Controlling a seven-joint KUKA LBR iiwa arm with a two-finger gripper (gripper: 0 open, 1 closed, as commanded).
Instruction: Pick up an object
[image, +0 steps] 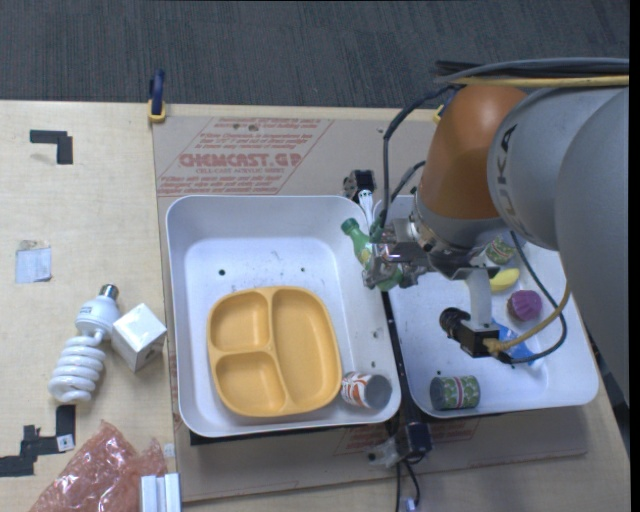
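My gripper hangs over the divider between the left bin and the right bin. A small green bottle-shaped object sticks out from it up and to the left, above the left bin's right rim, and the fingers look shut on its lower end. A yellow divided plate lies in the left bin, with a small tipped cup at its lower right corner. The right bin holds a green can, a purple object, a yellow object and a blue object.
The arm's grey body and orange band cover the upper right bin. A black cable fitting hangs over that bin. Left of the bins on the bench lie a spiral light bulb, a white cube and red netting.
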